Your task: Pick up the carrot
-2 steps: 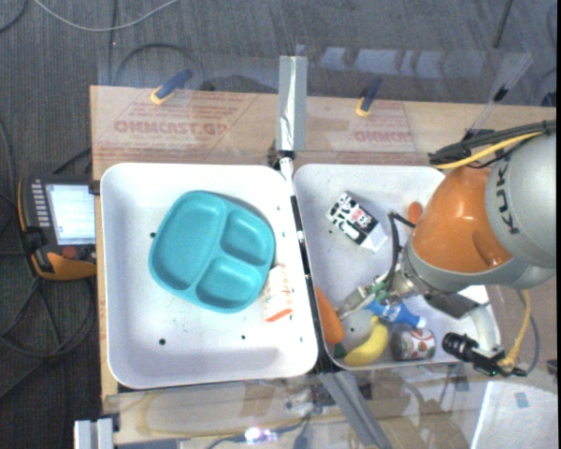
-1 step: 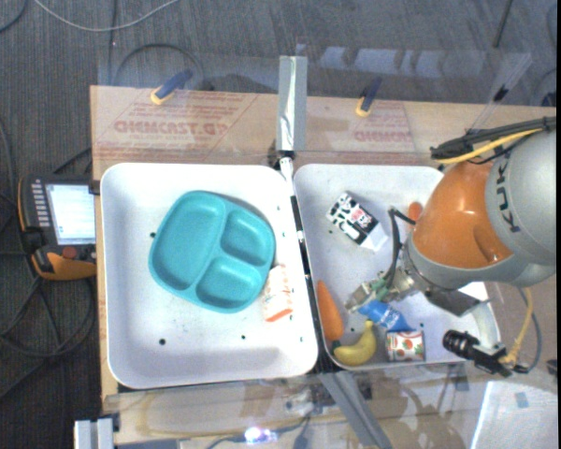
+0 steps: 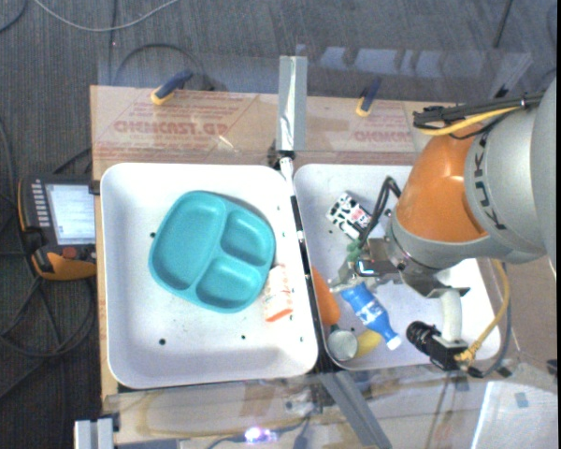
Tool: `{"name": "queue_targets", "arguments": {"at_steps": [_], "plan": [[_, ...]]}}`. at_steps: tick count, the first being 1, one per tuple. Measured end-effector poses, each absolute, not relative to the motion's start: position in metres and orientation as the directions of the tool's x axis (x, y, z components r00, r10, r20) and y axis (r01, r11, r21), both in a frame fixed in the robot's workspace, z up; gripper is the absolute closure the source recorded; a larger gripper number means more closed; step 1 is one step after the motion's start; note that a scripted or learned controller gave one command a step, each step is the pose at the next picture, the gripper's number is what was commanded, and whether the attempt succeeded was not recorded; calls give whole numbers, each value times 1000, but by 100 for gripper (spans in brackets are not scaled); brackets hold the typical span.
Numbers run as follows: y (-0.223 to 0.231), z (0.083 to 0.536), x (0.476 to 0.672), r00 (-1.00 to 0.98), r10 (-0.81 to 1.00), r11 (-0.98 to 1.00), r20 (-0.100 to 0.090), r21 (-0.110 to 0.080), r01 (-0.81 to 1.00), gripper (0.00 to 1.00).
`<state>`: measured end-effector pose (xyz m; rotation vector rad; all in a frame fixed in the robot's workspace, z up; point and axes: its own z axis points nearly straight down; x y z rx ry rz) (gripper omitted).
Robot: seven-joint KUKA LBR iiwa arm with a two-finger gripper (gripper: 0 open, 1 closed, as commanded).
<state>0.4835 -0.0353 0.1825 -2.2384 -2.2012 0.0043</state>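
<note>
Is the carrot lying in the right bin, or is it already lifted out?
In the bin. The carrot lies against the left wall of the right bin, beside the blue bottle; the gripper hovers near it.

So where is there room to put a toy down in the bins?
The left bin has bare floor all along its front, below the blue plate, and a strip at its left. The right bin is crowded: the carrot, the blue bottle and the arm fill most of it.

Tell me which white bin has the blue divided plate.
The left bin: the teal plate lies in it. The right bin holds the carrot and blue bottle.
</note>
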Motion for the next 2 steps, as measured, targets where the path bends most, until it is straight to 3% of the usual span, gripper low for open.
{"name": "queue_targets", "arguments": {"at_steps": [1, 2], "plan": [[4, 183, 483, 220, 975, -220, -2, -3, 975, 100], [62, 218, 529, 434, 901, -434, -7, -2, 901, 100]]}}
